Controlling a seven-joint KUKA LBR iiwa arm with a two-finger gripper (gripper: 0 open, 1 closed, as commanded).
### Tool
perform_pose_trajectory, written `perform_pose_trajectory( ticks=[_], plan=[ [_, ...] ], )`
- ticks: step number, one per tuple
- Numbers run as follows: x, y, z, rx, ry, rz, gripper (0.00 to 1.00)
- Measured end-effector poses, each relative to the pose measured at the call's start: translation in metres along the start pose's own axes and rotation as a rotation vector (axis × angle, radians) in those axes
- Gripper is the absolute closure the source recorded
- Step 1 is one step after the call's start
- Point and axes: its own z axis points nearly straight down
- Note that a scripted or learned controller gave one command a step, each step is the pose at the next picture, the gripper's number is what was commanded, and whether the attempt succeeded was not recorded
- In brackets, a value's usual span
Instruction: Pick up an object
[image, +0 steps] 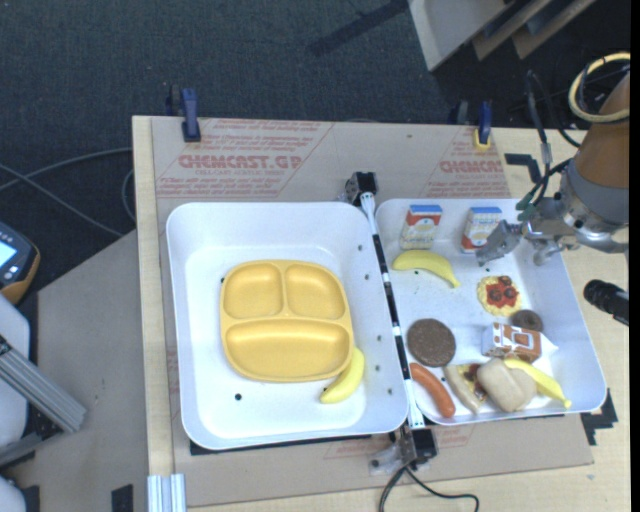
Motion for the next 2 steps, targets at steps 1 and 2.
perform_pose_trajectory(
  ticks=[1,2],
  plan=[
    [-0.025,-0.013,0.056,0.007,0.002,0.003,0.00],
    [-0.037,-0.011,0.122,0.001,-0.002,0.001,0.00]
  ],
)
